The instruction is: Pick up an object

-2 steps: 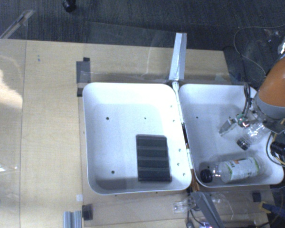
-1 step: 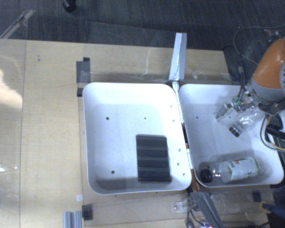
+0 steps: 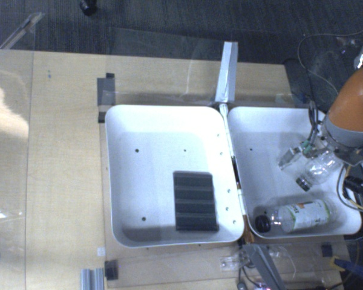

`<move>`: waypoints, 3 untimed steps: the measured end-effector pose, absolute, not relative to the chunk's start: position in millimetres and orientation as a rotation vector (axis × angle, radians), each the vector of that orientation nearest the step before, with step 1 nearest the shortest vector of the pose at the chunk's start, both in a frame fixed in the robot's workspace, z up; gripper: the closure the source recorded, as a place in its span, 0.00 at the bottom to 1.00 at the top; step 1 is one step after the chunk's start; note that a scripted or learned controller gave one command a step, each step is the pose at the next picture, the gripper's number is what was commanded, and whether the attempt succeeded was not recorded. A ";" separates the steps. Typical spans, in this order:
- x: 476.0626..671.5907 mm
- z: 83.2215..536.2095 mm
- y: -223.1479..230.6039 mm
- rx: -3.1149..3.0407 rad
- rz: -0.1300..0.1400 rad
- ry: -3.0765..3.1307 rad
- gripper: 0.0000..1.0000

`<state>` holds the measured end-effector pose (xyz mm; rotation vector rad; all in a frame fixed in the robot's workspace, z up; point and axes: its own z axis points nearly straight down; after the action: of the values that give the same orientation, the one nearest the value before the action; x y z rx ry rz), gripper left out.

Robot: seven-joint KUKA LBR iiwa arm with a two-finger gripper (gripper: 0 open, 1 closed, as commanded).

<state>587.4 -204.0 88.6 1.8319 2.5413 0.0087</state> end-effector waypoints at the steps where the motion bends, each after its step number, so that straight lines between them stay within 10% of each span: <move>1: 593.8 88.8 -203.9 1.504 0.008 2.746 0.00; 3: 508.7 90.2 -203.8 1.439 0.010 2.775 0.00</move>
<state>508.7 -203.8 90.2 1.4394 2.7753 0.0100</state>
